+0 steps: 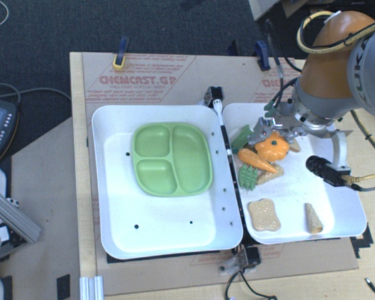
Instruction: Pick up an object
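My gripper [272,129] is low over the back of the right bin [347,220], right above a cluster of toy food. An orange pumpkin-like fruit [272,149] lies directly under it, touching or nearly touching it. A carrot [256,161] lies just left of the fruit, and a green leaf piece [241,136] sits beside the bin's left wall. A dark green leafy piece [247,177] lies in front of the carrot. The arm hides what is behind the fruit.
A slice of bread [264,215] and a brown wedge [313,218] lie near the right bin's front. The left bin [112,217] holds a green divided plate [172,159]. A ridge with screws separates the two bins.
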Controlling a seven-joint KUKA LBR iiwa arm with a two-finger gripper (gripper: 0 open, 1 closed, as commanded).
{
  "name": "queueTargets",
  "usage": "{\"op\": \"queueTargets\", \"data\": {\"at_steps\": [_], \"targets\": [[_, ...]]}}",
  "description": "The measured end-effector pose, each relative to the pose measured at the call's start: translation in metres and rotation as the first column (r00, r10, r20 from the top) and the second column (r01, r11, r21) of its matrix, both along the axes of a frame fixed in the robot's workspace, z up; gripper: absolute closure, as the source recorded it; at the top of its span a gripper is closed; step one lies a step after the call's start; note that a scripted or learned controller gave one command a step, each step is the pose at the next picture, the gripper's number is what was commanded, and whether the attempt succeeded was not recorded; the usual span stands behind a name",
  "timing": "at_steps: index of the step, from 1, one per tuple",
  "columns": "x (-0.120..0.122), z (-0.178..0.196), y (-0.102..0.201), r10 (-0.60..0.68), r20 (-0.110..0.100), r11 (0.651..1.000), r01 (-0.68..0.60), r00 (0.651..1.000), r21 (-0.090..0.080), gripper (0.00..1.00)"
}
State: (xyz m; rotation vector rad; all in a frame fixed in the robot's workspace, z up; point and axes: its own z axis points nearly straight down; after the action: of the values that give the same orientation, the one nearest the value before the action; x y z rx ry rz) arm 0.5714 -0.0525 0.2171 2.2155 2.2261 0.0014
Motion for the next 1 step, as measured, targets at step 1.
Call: {"op": "queueTargets", "data": {"at_steps": [1], "targets": [[0.0025,0.0141,0.036,0.0,0.002,1.0,0.0,1.0,0.001,1.0]]}}
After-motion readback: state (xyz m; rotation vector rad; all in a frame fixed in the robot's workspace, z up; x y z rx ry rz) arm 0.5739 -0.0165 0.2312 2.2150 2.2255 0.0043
